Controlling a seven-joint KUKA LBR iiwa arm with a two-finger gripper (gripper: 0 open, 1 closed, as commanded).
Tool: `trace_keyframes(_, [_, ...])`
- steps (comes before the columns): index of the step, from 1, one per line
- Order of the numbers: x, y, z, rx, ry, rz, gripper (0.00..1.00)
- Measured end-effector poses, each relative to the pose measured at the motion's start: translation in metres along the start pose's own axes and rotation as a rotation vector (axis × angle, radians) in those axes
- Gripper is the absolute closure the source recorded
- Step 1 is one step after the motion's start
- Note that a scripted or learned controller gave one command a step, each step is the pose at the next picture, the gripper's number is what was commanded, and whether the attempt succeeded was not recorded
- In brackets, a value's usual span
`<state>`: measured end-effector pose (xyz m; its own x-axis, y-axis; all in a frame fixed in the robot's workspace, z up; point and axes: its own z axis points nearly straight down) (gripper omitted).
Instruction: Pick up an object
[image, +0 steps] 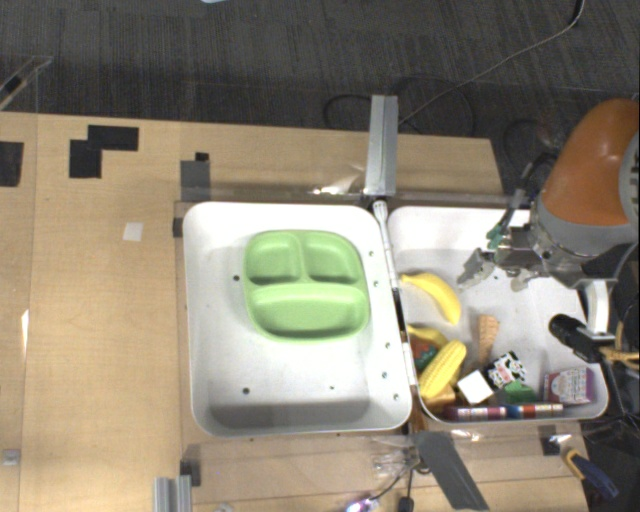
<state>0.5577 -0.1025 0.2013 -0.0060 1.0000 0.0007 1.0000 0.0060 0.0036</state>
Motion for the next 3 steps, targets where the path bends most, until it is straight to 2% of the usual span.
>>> trace_keyframes(1, [0.005,0.016,0.11,-0.015,-0.002,-0.075,0.0])
trace_keyframes(2, [0.007,0.019,0.098,-0.02,0.001,-0.076,1.0])
trace_keyframes(3, [0.039,0.073,0.015,-0.004,-0.001,-0.086,1.0])
